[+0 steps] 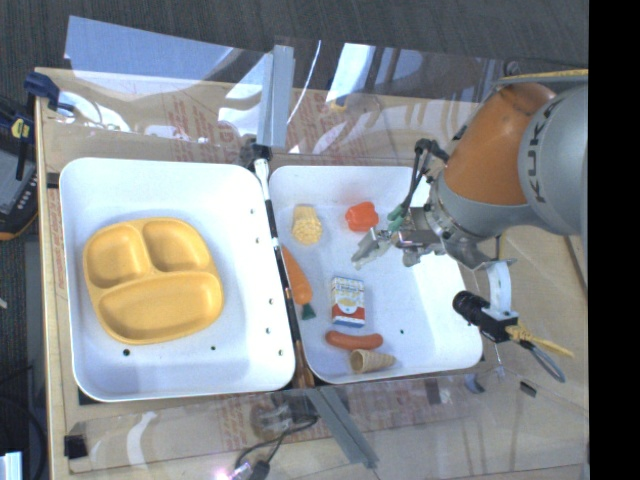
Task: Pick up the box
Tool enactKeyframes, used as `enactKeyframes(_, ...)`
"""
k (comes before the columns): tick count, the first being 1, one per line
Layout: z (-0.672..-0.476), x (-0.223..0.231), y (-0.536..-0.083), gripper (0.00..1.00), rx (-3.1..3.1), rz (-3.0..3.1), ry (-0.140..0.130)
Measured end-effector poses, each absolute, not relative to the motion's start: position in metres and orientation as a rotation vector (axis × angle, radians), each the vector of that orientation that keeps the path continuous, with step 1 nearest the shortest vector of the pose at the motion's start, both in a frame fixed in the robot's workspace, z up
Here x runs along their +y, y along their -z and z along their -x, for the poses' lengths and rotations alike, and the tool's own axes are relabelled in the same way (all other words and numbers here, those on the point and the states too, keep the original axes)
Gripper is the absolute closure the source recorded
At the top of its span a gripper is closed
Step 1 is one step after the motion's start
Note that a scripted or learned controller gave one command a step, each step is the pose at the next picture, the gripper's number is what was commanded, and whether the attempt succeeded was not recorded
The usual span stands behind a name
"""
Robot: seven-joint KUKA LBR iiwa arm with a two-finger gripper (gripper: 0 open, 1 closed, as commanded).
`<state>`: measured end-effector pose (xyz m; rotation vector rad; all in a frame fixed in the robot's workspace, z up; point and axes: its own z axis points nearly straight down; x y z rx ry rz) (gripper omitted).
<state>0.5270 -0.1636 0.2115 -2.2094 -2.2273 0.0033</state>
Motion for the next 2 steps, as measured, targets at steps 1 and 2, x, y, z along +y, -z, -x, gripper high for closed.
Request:
enactKeyframes(1,-0.522,-0.146,-0.096,0.0,-2.272,2.178,0.004)
enactKeyframes(2,-0.522,-0.148,-0.106,1.0,-2.28,2.174,0.0)
